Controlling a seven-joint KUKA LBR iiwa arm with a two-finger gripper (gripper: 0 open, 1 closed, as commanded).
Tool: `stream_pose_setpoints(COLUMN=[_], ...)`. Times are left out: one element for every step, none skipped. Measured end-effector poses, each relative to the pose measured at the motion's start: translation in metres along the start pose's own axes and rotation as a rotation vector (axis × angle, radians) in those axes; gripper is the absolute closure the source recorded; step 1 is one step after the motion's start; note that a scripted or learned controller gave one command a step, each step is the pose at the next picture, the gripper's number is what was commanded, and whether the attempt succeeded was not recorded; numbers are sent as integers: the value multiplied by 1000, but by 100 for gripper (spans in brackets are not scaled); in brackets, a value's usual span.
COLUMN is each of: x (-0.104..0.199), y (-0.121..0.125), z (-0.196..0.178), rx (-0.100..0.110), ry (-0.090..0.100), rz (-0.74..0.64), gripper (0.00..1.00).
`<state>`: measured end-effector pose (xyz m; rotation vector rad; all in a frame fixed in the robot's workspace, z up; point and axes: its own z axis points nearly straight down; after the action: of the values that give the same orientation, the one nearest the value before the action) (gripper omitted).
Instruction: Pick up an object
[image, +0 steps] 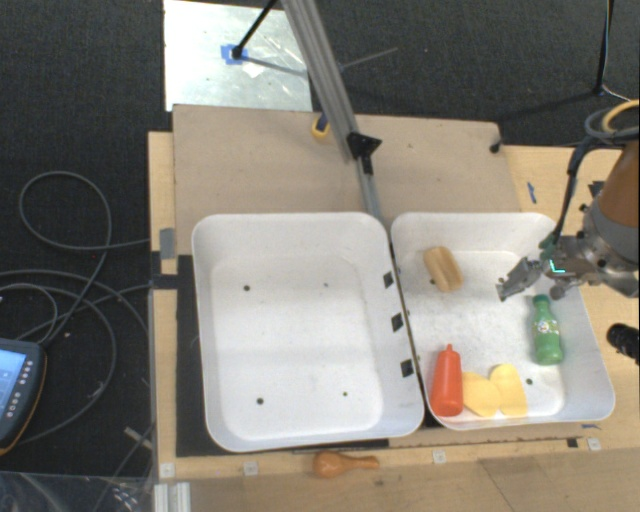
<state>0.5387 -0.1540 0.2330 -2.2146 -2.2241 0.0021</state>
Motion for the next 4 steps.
stream_pose_setpoints(x=[0,8,16,17], y=[1,3,7,7], z=[-2,43,100,145], rx=[-5,0,1,0], ry=[-1,0,1,0], rz=[1,2,3,4], gripper=[0,0,0,0])
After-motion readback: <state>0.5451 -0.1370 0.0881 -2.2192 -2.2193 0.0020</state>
